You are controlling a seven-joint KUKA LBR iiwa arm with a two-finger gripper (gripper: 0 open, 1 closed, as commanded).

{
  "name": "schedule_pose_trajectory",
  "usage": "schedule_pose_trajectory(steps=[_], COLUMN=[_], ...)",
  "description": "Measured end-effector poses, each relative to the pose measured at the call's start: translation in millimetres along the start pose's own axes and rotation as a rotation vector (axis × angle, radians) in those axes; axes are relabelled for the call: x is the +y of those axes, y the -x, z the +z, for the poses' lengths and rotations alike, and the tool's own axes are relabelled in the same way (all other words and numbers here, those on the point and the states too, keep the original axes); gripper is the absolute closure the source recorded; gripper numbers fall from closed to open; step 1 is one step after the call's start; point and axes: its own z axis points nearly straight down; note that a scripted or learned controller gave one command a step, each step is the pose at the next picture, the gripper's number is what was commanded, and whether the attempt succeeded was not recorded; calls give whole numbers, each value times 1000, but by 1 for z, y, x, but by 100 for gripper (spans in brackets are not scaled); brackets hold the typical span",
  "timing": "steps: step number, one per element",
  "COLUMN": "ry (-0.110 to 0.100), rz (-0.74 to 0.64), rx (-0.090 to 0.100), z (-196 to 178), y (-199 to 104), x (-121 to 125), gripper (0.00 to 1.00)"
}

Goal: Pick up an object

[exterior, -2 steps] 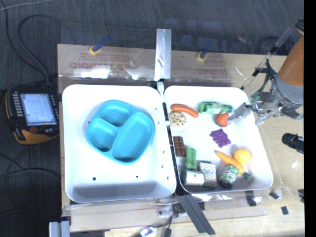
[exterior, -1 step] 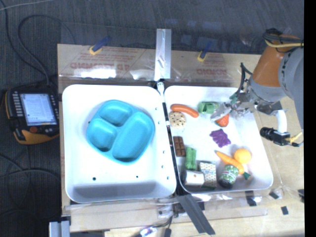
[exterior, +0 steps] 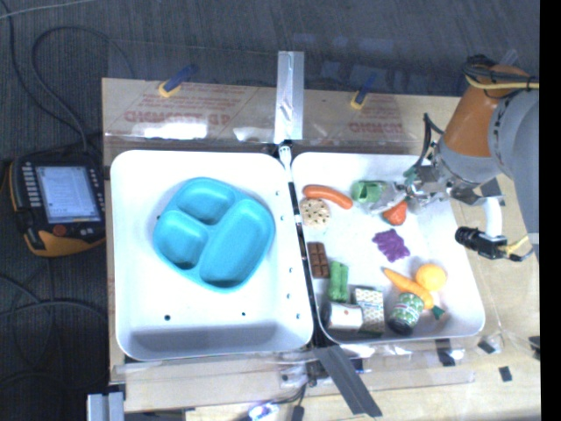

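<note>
You're looking at the gripper (exterior: 414,191) sitting low in the right bin (exterior: 469,323), just beside or touching a small red-orange piece (exterior: 396,214) lying on the floor, grip unclear, so nothing is lifting yet, pick not done.

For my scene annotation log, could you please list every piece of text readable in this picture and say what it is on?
None is readable.
Red print on the clear sheet behind the bins: blurred.
Pendant screen: too small.
Small boxes in the right bin: patterns, no legible words.
</note>
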Motion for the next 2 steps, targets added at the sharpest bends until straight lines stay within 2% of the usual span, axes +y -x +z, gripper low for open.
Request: schedule_pose_trajectory(steps=[1,2], ry=[-7,-4], rz=[-3,-89], rx=[-3,-5], z=[-6,-101], y=[0,-4], x=[-1,25], gripper=[100,100])
